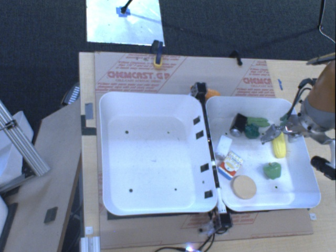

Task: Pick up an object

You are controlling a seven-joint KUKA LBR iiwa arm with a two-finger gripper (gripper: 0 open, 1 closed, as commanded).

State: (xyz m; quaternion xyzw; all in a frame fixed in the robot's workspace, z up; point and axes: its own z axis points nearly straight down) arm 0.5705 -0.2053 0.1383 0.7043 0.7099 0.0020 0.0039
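Now at the right bin's (315,193) right edge, gripper (282,133) low over the contents, open or closed impossible to tell; yellow corn-like piece (280,146) just beneath and touching, long axis toward the near rim, small green piece (272,170) nearer that rim

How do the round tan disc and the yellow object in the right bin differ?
The tan disc is round and lies flat near the bin's front; the yellow object is elongated, farther back, beside the gripper. The disc sits well away from the gripper. Both rest in the right bin.
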